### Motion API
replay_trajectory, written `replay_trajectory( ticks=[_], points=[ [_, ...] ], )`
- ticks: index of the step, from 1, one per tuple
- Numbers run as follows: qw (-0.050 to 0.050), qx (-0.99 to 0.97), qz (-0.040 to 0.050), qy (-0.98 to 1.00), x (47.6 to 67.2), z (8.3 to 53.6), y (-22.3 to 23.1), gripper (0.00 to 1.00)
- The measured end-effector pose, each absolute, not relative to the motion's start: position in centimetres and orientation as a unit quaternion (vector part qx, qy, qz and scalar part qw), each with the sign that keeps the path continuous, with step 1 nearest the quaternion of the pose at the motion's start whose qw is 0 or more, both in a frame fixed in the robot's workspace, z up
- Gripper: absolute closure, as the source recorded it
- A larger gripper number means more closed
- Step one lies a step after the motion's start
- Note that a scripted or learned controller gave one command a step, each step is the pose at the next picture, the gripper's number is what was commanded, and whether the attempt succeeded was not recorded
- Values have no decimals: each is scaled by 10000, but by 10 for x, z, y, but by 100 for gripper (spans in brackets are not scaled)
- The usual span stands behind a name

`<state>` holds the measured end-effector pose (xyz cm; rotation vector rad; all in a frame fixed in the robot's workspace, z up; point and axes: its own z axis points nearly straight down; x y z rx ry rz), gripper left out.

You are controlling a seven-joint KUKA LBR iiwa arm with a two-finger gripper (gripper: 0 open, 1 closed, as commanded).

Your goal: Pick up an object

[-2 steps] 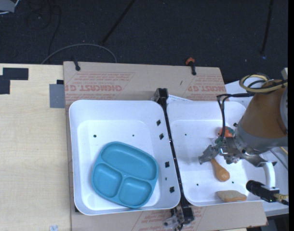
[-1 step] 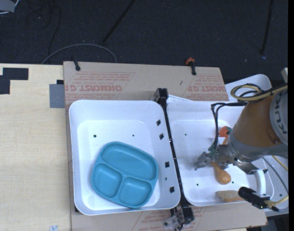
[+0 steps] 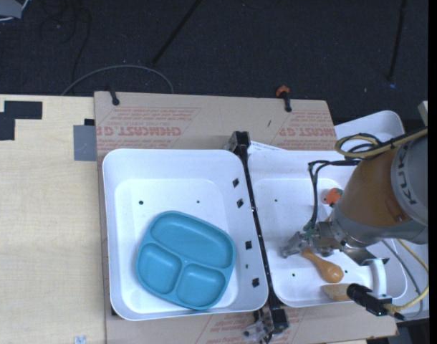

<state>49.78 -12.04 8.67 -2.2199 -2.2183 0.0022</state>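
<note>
Wood is your closest candidate: the wooden spoon [image 3: 327, 266] lies flat on the floor of the right bin [image 3: 283, 213], just behind the jaws and slightly to one side, not between them. Your gripper [image 3: 295, 245] sits low over that floor, pointing toward the divider [image 3: 248, 206], which looks like a grab being set up, not a carry. Jaws apart or together? You can't tell from this angle. A paler wooden piece [image 3: 335, 291] lies just past the spoon, crowding it. A small orange thing [image 3: 334, 194] sits well off on the jaws' other side. The blue plate [image 3: 186, 260] rests beyond the divider, no obstacle.
</note>
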Motion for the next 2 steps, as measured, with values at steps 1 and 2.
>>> replay_trajectory(
  ticks=[1,2],
  points=[
    [13,-7093,1,-7049,498,98,-122,100],
    [-3,-7065,-7,-7077,499,149,-112,100]
  ],
)
